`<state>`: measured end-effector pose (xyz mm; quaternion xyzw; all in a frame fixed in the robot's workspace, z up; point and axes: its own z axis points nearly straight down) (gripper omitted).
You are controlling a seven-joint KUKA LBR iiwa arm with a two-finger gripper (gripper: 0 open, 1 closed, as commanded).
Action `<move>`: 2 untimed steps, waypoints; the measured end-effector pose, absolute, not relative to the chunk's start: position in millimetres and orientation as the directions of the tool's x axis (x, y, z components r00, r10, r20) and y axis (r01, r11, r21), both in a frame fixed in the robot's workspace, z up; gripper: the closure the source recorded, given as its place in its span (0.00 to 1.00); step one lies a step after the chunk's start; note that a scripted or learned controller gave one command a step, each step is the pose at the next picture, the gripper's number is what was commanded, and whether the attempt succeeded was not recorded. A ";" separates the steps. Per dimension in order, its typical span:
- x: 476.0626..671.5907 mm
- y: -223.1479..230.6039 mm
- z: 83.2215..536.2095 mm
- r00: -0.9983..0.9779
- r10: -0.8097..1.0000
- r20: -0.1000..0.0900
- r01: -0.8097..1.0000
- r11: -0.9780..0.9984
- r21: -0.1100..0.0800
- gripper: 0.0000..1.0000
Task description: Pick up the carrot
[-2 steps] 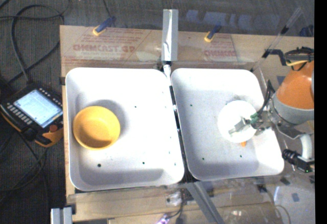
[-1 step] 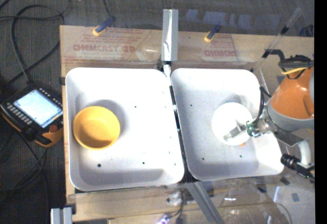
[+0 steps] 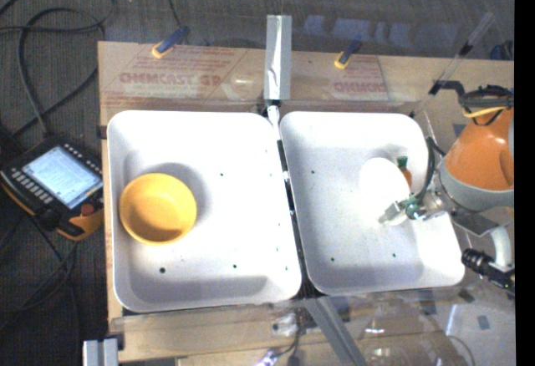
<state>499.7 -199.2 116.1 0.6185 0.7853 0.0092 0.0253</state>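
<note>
The carrot [image 3: 405,175] lies in the right bin [image 3: 334,247], near its right wall, mostly hidden: an orange sliver with a green tip shows beside a pale blurred patch. Its long axis seems to run toward the far edge of the desk, though I am not sure. The gripper [image 3: 399,211] hangs just on the near side of it, touching nothing I can see; how far it is open I cannot tell. The left bin [image 3: 242,147] holds a yellow bowl [image 3: 158,207].

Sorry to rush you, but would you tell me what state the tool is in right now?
Tool: cannot be told; it sits low in the right bin, next to the carrot.
</note>
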 end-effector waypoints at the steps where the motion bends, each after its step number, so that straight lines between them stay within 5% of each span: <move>1: 514.6 -163.8 195.5 -0.507 0.862 0.002 0.862 0.507 -0.002 1.00; 2: 490.9 -154.7 241.1 -0.744 0.668 0.000 0.668 0.744 -0.001 1.00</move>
